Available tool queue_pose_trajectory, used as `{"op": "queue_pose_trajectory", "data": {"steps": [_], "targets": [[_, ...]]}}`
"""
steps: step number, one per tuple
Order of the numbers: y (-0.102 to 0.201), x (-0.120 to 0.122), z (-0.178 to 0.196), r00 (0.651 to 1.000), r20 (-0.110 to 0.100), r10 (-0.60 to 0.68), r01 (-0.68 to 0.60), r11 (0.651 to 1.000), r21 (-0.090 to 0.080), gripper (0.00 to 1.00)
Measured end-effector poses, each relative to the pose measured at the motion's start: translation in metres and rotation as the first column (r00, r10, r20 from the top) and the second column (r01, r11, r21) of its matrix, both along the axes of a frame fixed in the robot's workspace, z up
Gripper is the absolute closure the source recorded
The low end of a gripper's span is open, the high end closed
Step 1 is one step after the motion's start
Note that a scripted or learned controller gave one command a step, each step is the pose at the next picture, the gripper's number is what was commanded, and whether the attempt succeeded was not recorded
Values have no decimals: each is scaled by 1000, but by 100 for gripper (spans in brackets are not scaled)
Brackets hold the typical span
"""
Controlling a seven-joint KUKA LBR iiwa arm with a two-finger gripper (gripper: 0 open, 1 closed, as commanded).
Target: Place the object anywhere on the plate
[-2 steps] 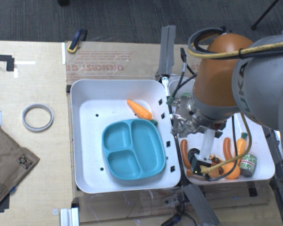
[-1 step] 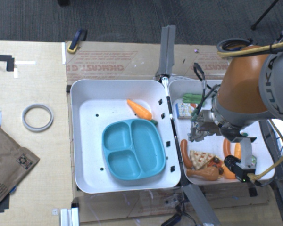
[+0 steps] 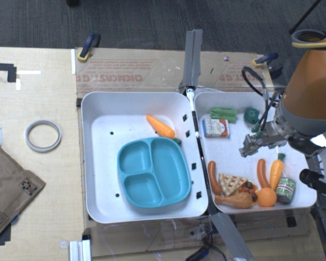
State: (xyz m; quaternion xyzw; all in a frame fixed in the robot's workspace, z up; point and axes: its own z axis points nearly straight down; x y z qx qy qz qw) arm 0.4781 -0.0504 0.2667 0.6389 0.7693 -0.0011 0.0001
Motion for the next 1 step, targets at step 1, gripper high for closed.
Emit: {"op": "queue_pose_trajectory", "data": {"steps": [1], "targets": [[-65,7,-37,952,0,305,-305,952,2,100]]}}
